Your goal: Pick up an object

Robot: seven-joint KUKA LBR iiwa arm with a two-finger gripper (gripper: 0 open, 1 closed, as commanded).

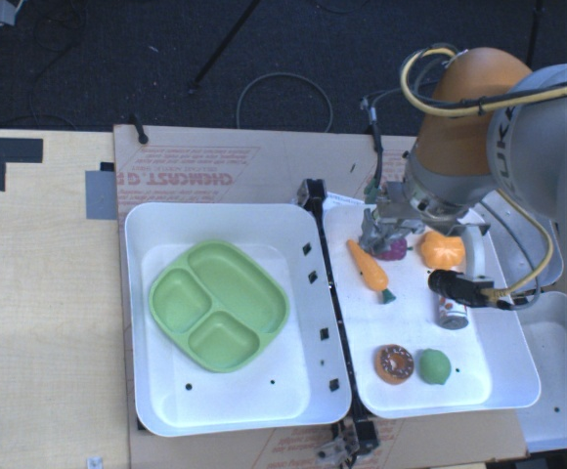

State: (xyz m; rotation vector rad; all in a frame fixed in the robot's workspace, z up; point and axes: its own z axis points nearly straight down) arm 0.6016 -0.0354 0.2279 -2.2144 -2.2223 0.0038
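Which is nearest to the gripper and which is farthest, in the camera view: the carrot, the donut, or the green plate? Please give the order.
From the gripper:
1. Carrot, just below it in the right bin.
2. Donut, near that bin's front edge.
3. Green plate, in the left bin.

The grey arm with its orange band enters at the upper right of the frame, its end effector [385,231] lowered toward right of centre.

A green three-compartment plate [219,304] lies inside the left white bin [156,399]. A cardboard sheet [205,169] extends beyond that bin's far edge.
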